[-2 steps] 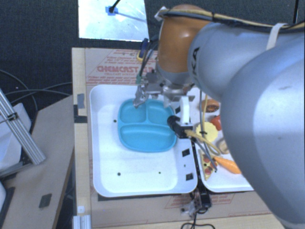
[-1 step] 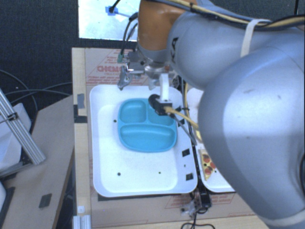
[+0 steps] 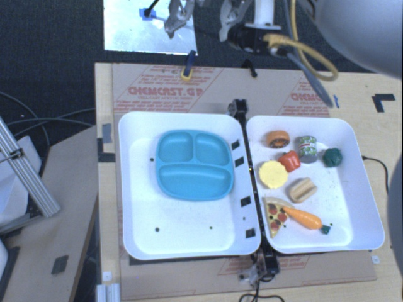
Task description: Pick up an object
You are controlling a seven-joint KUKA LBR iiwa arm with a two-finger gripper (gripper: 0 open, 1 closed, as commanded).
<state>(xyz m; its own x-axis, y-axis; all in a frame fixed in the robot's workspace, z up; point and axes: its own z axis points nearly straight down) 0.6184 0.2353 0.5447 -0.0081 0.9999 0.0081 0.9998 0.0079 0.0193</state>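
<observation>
The right bin [image 3: 362, 168] holds several toy foods: a brown burger [image 3: 277, 139], a small can [image 3: 307, 148], a green broccoli piece [image 3: 332, 157], a red pepper [image 3: 289, 161], a yellow round piece [image 3: 273, 174], a bread roll [image 3: 301, 189], a pizza slice [image 3: 274, 216] and an orange carrot [image 3: 303, 219]. My gripper [image 3: 200, 22] hangs high at the top of the view, beyond the far edge of both bins. It is open with its two fingers [image 3: 175, 19] spread wide and nothing between them.
A blue divided plate [image 3: 194, 165] lies in the left bin [image 3: 135, 194]. A shiny metal sheet [image 3: 129, 17] lies behind the bench under the gripper. Yellow and grey cables [image 3: 308, 58] trail from the wrist over the far right of the bench.
</observation>
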